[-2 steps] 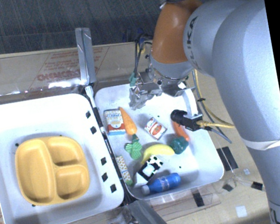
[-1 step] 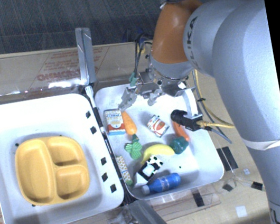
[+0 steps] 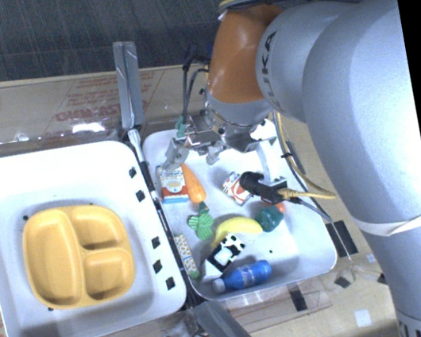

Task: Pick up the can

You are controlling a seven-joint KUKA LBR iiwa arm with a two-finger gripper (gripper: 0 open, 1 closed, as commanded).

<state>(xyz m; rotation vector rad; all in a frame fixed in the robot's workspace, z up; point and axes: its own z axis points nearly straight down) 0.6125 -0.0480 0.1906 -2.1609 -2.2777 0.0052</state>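
Gripper (image 3: 192, 155) hovers above the carrot (image 3: 195, 186) in the right bin (image 3: 317, 262) — fingers spread apart, nothing between them. The red-and-white can (image 3: 234, 188) lies just right of the carrot — apart from the gripper.

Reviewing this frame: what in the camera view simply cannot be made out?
- Right bin: its right side is hidden under the arm.
- Can: red and white, with print too small to read.
- Gripper: it blurs into the clutter, so whether it holds anything cannot be told.
- Black-and-white thing below the banana: too small to identify.
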